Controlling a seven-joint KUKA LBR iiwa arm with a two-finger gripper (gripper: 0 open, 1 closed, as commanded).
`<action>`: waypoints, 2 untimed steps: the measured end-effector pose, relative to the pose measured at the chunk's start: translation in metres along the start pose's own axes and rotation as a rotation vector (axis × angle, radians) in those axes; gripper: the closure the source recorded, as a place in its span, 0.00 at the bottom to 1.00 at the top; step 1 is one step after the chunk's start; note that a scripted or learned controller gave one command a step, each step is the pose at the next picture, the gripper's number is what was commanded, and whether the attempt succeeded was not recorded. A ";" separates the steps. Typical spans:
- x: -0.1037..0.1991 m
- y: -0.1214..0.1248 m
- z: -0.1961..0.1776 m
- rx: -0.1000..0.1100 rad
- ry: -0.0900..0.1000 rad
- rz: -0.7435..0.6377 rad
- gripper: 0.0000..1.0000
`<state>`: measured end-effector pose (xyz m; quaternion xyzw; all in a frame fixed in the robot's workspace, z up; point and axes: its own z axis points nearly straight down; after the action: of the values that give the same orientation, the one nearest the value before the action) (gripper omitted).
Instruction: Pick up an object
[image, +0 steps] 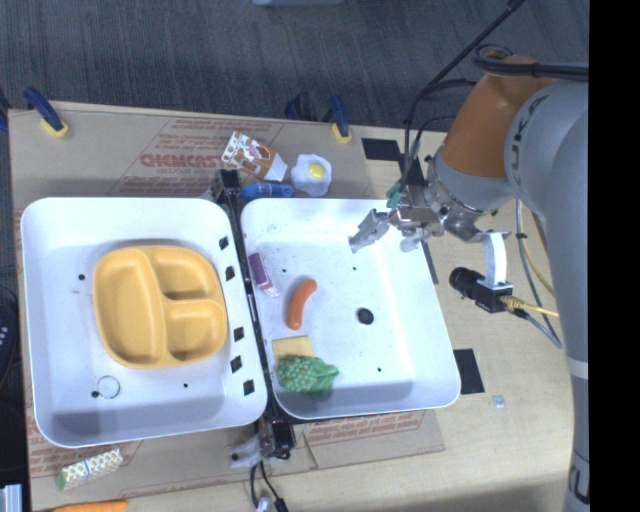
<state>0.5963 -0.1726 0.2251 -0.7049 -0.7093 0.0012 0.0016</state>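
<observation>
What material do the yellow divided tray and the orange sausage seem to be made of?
Yellow divided tray: probably molded plastic, matte to slightly glossy; it has an even colour and rounded compartment edges. Orange sausage: likely a plastic or rubber toy; it has a smooth, uniform surface with a faint shine. Which of the two is not clear.

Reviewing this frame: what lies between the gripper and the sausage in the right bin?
In the camera view, only bare white bin floor lies between the gripper and the sausage; the small black spot sits off that line.
</observation>
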 end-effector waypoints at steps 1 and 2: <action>0.062 -0.048 0.116 0.004 0.001 -0.039 0.00; 0.078 -0.011 0.134 -0.002 -0.001 -0.300 0.00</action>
<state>0.5845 -0.0951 0.0917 -0.5909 -0.8067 0.0005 0.0007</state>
